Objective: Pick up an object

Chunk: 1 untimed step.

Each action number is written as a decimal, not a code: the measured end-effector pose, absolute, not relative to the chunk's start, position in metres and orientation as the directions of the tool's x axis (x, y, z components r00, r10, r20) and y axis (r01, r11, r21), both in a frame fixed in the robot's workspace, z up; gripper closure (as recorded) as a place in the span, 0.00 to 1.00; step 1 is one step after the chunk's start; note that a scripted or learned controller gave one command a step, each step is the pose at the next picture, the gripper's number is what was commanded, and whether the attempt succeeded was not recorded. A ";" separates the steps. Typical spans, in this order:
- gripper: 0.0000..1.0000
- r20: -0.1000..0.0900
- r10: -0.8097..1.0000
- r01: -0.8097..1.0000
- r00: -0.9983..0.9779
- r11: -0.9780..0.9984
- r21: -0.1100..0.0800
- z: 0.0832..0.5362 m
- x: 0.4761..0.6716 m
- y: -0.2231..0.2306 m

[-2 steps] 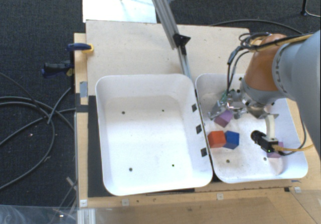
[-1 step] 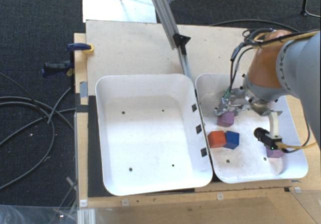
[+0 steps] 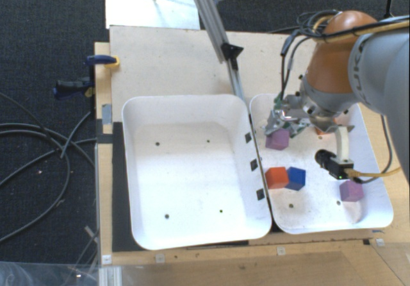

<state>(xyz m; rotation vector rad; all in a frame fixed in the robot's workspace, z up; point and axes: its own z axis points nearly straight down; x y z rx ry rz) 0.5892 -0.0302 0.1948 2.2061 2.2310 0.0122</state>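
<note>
In the right bin point(image 3: 377, 213), a purple block point(image 3: 277, 141) lies near the left wall. My gripper point(image 3: 280, 123) hangs just above and behind this block, at its upper edge; whether it touches the block is unclear. Nearer the front, a red-orange block point(image 3: 276, 177) and a blue block point(image 3: 296, 177) sit side by side, touching. A pale purple block point(image 3: 351, 191) rests toward the right front corner. A small orange piece point(image 3: 318, 130) peeks out from under the wrist.
The left bin point(image 3: 131, 150) stands beside the right one, their walls meeting at a divider with black clips point(image 3: 254, 164). A slanted metal rod point(image 3: 211, 15) crosses the back of the bench. A black part on a yellow cable point(image 3: 331, 164) hangs over the right bin.
</note>
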 end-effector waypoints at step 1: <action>1.00 0.003 1.000 1.000 -0.013 0.013 0.003 0.190 0.610 0.037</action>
